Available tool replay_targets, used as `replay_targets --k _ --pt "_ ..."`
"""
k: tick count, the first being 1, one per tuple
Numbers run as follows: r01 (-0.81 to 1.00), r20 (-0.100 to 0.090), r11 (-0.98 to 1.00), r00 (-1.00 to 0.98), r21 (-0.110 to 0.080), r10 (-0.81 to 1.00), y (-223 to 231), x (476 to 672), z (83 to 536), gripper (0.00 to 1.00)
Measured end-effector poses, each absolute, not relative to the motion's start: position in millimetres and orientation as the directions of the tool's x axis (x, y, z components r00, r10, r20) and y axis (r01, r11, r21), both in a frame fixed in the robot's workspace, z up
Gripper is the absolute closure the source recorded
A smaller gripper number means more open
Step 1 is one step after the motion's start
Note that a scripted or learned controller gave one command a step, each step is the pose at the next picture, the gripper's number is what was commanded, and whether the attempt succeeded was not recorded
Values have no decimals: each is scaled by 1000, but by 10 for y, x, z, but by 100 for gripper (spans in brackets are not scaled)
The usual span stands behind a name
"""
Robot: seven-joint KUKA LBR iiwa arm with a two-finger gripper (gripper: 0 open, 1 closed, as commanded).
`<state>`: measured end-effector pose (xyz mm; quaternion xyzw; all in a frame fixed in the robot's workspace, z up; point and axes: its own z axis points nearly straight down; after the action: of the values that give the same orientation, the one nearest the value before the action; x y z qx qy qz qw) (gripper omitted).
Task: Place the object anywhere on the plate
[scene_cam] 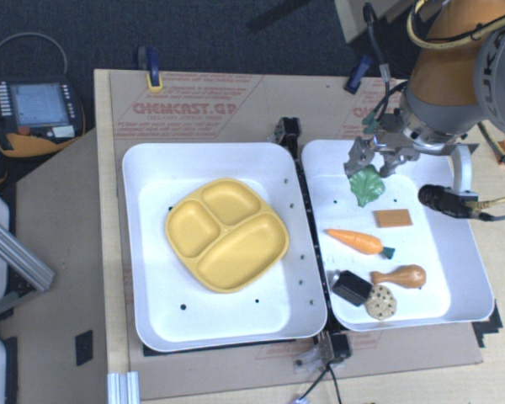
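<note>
The yellow three-compartment plate lies in the left white bin, with nothing on it. My gripper hangs over the upper part of the right bin, reaching in from the right. A green leafy toy vegetable sits between its fingers and sticks out below them. The gripper is shut on it, well to the right of the plate, past the divide between the bins.
The right bin also holds a tan flat block, an orange carrot, a brown drumstick-shaped toy, a black block and a speckled cookie. A black clamp stands between the bins at the back.
</note>
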<state>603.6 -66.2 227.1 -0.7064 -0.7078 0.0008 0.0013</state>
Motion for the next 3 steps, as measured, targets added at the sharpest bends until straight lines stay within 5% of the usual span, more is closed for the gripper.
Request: replay_targets --k 3 --pt "1000 2 3 -3 -4 1000 675 5308 2330 100"
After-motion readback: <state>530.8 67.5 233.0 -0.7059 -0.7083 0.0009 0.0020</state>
